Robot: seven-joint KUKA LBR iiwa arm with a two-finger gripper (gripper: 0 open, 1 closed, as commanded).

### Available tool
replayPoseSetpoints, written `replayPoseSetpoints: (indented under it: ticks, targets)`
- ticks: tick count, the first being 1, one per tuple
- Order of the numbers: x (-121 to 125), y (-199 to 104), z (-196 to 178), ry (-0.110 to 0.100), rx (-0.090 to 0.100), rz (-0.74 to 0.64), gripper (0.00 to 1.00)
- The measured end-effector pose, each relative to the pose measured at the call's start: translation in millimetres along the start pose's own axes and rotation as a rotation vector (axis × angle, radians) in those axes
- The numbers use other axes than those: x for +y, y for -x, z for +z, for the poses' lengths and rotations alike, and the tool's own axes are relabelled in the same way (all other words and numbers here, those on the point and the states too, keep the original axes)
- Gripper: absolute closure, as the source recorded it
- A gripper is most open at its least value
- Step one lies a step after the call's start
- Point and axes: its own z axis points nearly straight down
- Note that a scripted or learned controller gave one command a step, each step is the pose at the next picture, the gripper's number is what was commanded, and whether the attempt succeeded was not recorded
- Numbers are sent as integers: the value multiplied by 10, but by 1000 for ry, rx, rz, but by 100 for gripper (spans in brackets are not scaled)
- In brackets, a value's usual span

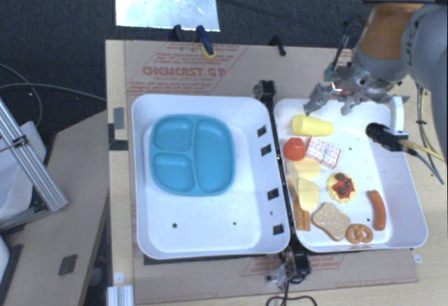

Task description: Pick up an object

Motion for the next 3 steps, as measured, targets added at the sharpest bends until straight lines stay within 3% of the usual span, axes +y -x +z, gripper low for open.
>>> replayPoseSetpoints:
  ticks: [1,2,3]
  targets:
    - [147,553,862,15,-5,1,0]
    - [148,5,1088,7,0,-5,0]
    - [140,29,992,5,0,-3,100]
